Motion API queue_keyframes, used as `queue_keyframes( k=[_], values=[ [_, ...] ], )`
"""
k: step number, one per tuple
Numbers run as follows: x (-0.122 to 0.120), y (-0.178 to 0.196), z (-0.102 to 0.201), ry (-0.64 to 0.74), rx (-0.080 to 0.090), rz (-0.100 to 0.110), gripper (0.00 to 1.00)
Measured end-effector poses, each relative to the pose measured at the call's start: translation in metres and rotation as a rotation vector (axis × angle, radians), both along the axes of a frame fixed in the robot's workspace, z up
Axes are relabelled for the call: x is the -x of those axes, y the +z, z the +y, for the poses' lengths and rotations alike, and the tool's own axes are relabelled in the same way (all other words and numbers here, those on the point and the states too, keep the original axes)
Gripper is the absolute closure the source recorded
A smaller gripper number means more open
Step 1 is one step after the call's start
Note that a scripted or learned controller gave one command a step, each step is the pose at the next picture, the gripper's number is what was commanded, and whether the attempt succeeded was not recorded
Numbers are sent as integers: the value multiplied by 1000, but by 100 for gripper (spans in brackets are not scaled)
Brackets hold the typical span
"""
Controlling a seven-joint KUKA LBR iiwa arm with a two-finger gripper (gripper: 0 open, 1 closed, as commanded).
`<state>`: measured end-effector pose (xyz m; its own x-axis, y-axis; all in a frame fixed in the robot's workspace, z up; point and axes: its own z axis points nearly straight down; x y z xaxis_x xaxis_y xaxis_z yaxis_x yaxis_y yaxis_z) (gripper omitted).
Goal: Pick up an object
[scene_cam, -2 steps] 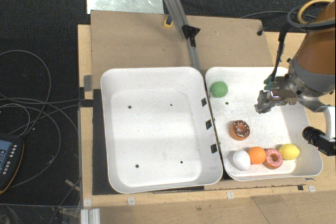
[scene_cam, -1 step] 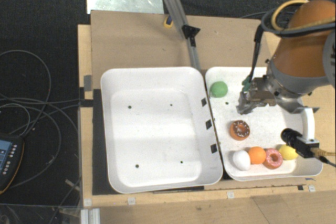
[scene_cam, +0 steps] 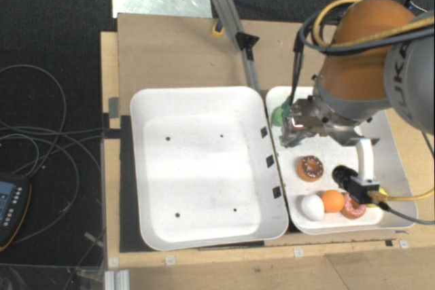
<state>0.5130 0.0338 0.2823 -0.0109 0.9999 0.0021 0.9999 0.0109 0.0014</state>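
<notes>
A brown tabletop (scene_cam: 177, 51) is seen from above, carrying two shallow white bins side by side, with dark carpet and loose cables to the left. The left bin (scene_cam: 204, 166) is shown bare. In the right bin (scene_cam: 394, 166) a chocolate doughnut (scene_cam: 310, 168), a white egg (scene_cam: 312, 207), an orange ball (scene_cam: 332, 201) and a pink-frosted doughnut (scene_cam: 353, 207) are gathered near the front. The pincer (scene_cam: 292, 127) is lowered at the bin's far left, beside what may be a green object (scene_cam: 278, 115); whether it is wide or narrow cannot be told.
</notes>
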Motion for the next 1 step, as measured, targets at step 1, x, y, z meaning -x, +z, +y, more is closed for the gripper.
queue_keyframes(
  k=[1],
  values=[
    [-6,-27,48,-1,0,3,100]
  ],
)
